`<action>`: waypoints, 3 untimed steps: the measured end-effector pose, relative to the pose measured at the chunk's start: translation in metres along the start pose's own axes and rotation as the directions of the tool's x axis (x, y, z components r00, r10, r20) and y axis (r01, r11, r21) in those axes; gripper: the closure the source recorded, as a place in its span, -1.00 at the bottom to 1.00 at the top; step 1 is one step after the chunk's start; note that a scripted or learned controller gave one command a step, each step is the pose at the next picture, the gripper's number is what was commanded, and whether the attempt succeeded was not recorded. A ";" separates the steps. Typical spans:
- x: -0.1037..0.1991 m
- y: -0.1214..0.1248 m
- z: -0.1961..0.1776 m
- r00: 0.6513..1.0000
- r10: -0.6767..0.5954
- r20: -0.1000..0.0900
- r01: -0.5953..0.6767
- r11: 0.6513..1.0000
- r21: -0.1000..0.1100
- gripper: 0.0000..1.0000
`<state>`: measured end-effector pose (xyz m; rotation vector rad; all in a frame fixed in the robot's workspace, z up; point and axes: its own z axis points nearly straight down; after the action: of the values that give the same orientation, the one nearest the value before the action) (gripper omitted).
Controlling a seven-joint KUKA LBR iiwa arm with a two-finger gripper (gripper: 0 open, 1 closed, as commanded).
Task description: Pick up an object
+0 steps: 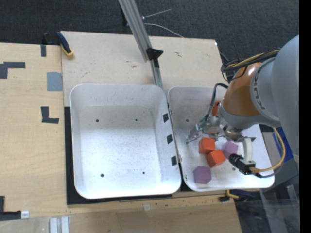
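In the right bin (187, 106) lie two orange blocks, one (207, 145) just above the other (216, 158). A purple block (202, 174) sits near the bin's front edge, and a pale pink block (230, 148) shows beside the orange ones, partly under the arm. My gripper (206, 130) hangs low over the bin, right above the upper orange block. The grey metal of its fingers (196, 133) reaches toward the bin's left side. Nothing shows between them.
The left bin (121, 140) stands beside the right one, sharing a wall with black clips (169, 139). A slanted metal rail (138, 28) crosses the bench at the back. A blue and yellow tool (64, 44) lies at the far left corner.
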<state>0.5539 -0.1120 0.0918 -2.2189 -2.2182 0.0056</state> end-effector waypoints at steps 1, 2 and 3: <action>0.010 -0.021 0.000 1.000 0.000 0.001 0.000 1.000 -0.001 -1.00; 0.011 -0.021 -0.009 1.000 -0.002 -0.001 0.002 1.000 -0.001 1.00; 0.011 -0.021 -0.009 1.000 -0.002 -0.001 0.002 1.000 0.000 -1.00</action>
<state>0.5332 -0.1007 0.1006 -2.2166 -2.2196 0.0035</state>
